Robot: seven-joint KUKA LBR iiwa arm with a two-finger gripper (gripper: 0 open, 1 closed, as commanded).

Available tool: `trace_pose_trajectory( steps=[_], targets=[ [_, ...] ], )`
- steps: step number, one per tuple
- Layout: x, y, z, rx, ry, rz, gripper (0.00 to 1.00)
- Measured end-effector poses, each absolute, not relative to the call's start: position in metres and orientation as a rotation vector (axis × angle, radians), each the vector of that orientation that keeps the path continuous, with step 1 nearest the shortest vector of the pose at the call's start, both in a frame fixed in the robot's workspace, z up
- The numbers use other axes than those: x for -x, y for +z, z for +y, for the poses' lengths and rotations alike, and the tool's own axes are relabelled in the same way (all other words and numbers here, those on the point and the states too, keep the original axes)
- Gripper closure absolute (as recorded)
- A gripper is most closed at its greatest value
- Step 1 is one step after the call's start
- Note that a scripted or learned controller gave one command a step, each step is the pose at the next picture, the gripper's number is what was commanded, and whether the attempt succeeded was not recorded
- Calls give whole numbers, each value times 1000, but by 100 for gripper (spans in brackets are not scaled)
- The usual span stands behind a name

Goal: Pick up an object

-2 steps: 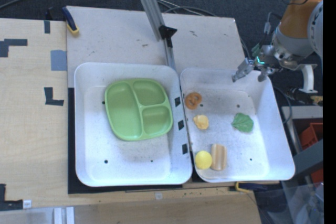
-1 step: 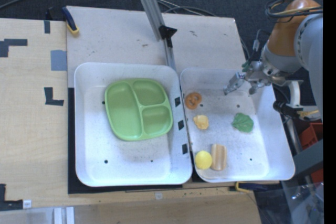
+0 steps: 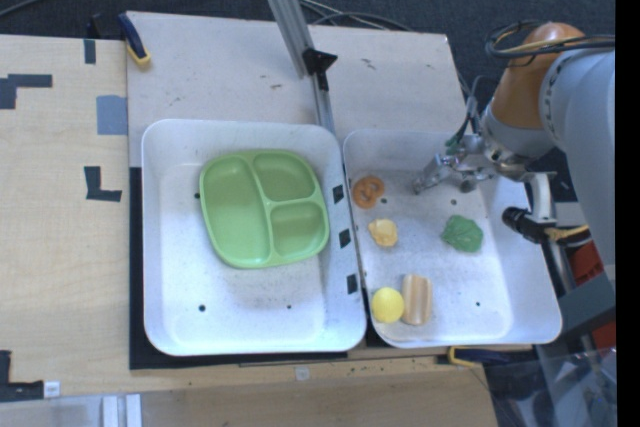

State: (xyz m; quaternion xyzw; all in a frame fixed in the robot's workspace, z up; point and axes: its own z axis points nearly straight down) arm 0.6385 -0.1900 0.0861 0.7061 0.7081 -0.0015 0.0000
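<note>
The scene is evenly and brightly lit from above. Soft, short shadows are cast under the green tray (image 3: 265, 208). The white bins (image 3: 170, 315) are slightly washed out. Mild softness is seen throughout, more so toward the frame's right side.

The arm (image 3: 575, 115) runs off the right edge.

Bench (image 3: 230, 75) with two white bins (image 3: 160, 245) side by side

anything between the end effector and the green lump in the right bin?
No. In the camera view, the end effector sits up and left of the green lump, and just bare white floor of the right bin lies between them.
</note>
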Motion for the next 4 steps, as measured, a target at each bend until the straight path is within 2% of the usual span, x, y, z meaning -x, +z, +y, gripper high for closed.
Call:
trace_pose_trajectory(
  steps=[1,3,4],
  targets=[
    [-639,99,-190,-2216,-4,2226,100],
    [-658,200,-189,-2216,3,2221,100],
    [-659,254,-189,-2215,5,2220,100]
  ],
)
